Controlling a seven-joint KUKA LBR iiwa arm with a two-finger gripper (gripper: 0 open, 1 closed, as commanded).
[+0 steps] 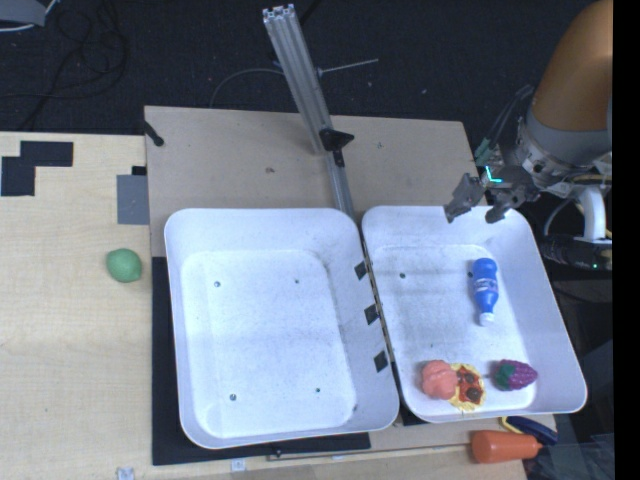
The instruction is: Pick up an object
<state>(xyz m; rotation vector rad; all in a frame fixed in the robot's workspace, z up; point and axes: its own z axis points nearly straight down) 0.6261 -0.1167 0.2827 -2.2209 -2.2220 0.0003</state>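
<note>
An orange toy (503, 446) is lying on the bench at the bottom edge of the view, just outside the right bin (560, 368) and far below the gripper (478, 206). Inside that bin, along the wall farthest from the gripper, a pink lump (437, 378), a yellow and red piece (467, 386) touching it and a purple berry (514, 374) are sitting in a row. A blue bottle (484, 289) is lying closer, a little below the gripper, white cap pointing away from it. The gripper is hovering over the bin's upper rim with its two dark fingers spread apart and nothing between them. The left bin (200, 230) is resting beside the right one, well off to the gripper's left, and a green ball (125, 265) is sitting on the wooden bench beyond it.
</note>
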